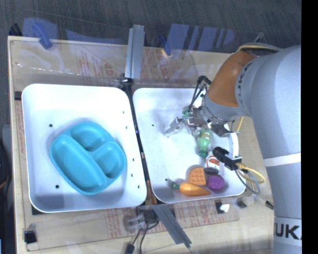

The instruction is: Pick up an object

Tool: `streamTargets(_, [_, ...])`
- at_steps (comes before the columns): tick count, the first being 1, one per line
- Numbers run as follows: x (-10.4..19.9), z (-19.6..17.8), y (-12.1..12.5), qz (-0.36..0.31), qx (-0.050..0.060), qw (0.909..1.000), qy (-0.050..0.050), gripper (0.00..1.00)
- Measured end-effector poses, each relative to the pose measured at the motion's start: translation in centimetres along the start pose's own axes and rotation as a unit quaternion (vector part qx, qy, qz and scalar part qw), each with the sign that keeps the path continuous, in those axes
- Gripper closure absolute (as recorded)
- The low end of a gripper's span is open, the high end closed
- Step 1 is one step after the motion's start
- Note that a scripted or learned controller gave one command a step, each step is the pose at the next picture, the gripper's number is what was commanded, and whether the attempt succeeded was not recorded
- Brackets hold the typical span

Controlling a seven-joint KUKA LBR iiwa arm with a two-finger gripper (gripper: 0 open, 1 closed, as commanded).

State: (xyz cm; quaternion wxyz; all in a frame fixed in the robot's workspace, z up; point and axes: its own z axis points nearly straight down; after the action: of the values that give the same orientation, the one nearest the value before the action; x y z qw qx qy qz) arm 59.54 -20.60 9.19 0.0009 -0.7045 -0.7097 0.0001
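Observation:
My gripper (173,127) hangs over the middle of the right bin (153,157), reaching in from the right. Just to its right and slightly lower lies a green bottle-shaped toy (203,142), partly under the wrist. Near the bin's front right corner sit a waffle piece (197,175), an orange carrot (193,190), a purple toy (215,182) and a small red and white item (212,165). Nothing shows in the gripper's grasp.
The left bin (37,105) holds a blue divided plate (88,155). A metal divider bar (133,52) runs between the bins at the back. The grey arm with its orange band (228,81) covers the right bin's far right side.

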Motion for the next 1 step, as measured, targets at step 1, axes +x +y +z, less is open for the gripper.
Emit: streamTargets(1, [-0.37, -0.08, 4.68, 0.0, 0.0, 1.0, 0.0, 0.0])
